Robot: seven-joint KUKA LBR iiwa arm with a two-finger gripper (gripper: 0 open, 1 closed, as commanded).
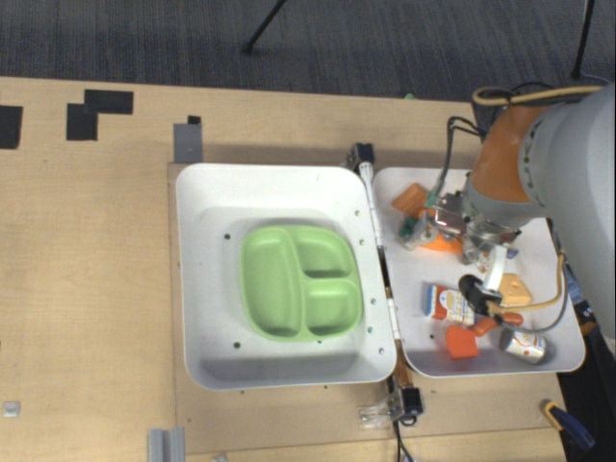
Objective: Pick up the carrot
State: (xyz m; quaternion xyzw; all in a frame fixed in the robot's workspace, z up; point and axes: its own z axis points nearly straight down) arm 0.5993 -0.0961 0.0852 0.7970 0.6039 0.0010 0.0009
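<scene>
An orange block (461, 343) sits nearest in the right bin (568, 354). Farther up, the carrot (441, 244), a small bright-orange piece, seems to lie just beneath the gripper (452, 225); I cannot tell the hand's state. The left bin (192, 258) holds a green tray (298, 279).

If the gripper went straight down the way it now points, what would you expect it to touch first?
Most likely the carrot, the orange piece lying just beside the gripper in the right bin. Depth is hard to judge from this slanted view, so it might instead touch the bin floor next to the carrot.
</scene>
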